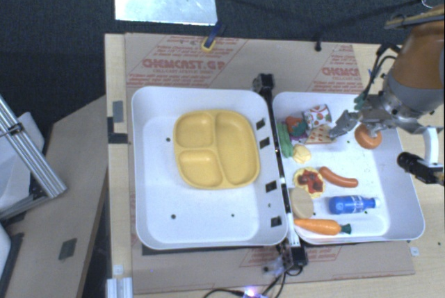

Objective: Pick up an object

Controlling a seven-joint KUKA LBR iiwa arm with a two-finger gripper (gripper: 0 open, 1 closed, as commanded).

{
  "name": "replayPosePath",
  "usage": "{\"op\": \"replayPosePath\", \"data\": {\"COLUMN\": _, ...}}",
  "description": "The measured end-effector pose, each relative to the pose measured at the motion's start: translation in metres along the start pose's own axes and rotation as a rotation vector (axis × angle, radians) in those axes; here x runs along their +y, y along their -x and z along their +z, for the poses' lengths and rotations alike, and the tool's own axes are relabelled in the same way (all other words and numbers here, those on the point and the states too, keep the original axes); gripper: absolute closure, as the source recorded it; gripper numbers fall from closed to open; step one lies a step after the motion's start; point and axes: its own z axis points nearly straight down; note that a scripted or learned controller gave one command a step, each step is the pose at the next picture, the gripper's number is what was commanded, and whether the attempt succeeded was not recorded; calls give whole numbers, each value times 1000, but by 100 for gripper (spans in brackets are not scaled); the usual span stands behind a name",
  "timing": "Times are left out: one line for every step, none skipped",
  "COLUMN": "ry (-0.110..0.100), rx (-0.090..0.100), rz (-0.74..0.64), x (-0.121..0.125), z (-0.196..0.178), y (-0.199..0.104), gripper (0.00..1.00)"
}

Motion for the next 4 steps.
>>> {"op": "replayPosePath", "data": {"ry": 12, "rx": -2, "rz": -2, "x": 3, "z": -7, "y": 0, "gripper": 0}}
{"op": "replayPosePath", "data": {"ry": 9, "rx": -1, "rz": -4, "x": 6, "z": 44, "y": -10, "gripper": 0}}
{"op": "replayPosePath", "data": {"ry": 9, "rx": -2, "rz": 0, "x": 2, "z": 105, "y": -7, "gripper": 0}}
{"op": "replayPosePath", "data": {"ry": 19, "rx": -4, "rz": -1, "x": 6, "z": 108, "y": -7, "gripper": 0}}
